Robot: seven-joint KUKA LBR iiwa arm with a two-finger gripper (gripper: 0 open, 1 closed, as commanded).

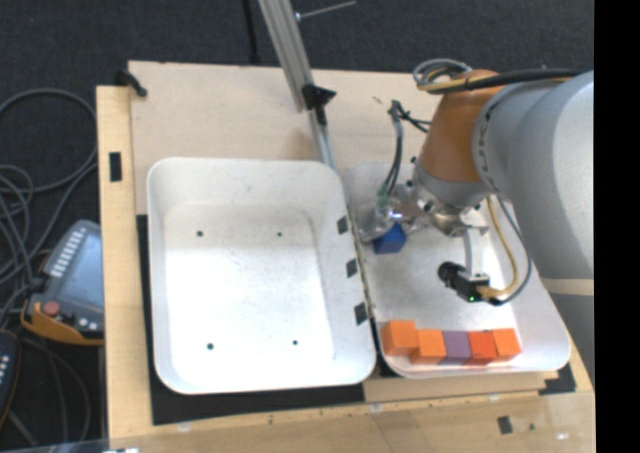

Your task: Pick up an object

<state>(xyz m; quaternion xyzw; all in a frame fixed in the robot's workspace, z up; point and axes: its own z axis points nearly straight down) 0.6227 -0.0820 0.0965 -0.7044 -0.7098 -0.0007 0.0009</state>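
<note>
Looking down on your worktop, you have two shallow white bins side by side. Your left bin offers a broad, smooth floor of open room. Your right bin is crowded: the arm fills its upper part, and the end effector sits at its left edge, just beside the dividing rims. A small blue block lies against it; whether it is grasped, you cannot tell. Five square blocks line the lower rim, four orange and one purple.

blocks in right bin (front edge)
</note>
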